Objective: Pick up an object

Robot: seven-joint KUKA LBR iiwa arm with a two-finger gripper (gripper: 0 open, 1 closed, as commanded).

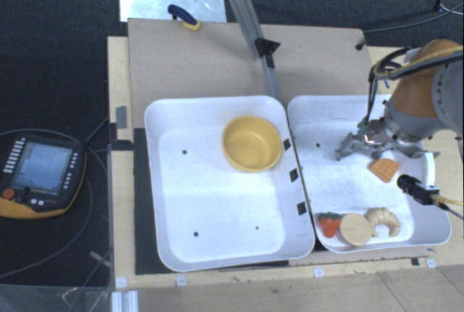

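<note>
The waffle [383, 170], a small orange-brown piece, lies on the floor of the right bin [319, 122], just below and to the right of the gripper [360, 144]. How the gripper is set cannot be told from this slanted view, and nothing shows in its grasp. It looks to be low over the bin floor, beside the waffle and not over it. To take the waffle well, the gripper would need to shift toward it, centre above it and come straight down, since a flat piece gives little edge to catch. At the bin's near edge sit a round disc [355, 228], a croissant [384, 220] touching it, and a small red item [329, 225]; these are well apart from the waffle and should not interfere. The left bin [188, 231] holds a yellow bowl [251, 143] near its far right corner. Both bins rest on a tan bench [217, 49], with dark carpet around and a teach pendant [40, 174] on the floor at left.
</note>
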